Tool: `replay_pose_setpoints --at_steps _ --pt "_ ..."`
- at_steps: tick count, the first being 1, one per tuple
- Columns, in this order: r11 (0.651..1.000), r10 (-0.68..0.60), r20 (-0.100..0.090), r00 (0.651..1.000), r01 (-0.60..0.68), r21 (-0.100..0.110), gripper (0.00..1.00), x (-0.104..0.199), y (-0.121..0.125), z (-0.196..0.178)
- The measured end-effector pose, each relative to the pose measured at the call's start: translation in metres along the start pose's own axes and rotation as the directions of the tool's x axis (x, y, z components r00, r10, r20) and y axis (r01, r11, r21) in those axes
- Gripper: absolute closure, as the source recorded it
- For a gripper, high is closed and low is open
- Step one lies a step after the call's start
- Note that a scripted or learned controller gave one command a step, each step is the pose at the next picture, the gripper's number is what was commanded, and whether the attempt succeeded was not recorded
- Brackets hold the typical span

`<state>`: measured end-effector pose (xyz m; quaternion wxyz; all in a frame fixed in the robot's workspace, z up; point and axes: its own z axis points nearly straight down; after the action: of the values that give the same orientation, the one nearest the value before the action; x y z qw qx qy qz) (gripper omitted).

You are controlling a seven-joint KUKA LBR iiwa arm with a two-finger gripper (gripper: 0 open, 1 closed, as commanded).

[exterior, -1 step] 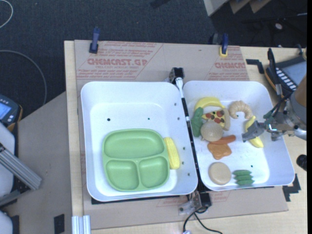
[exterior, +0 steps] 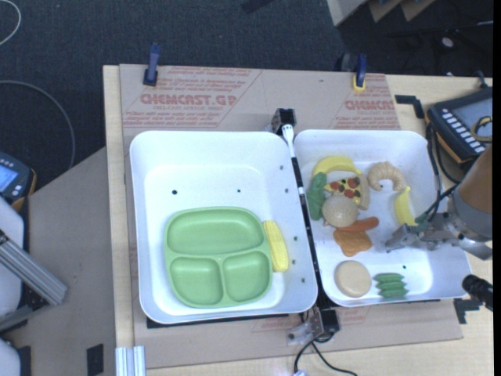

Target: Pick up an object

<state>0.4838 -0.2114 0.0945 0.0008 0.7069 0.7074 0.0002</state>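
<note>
I see gripper low in right bin, metal fingers spread, nothing between them. Nearest toy: orange carrot-like piece, glossy plastic, long axis running toward upper right, just left of fingertips, apart. Yellow banana just above gripper, standing near upright in view. Croissant, pizza slice, round beige bun, green pea pod crowd around. Left bin holds green divided tray, smooth, rounded; yellow corn cob lies against its right edge.
</note>
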Motion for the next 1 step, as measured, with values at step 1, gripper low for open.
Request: replay_pose_setpoints --at_steps 1 --pt "1.000 -0.005 0.001 1.000 0.005 -0.004 0.00 0.0573 0.0432 0.0087"
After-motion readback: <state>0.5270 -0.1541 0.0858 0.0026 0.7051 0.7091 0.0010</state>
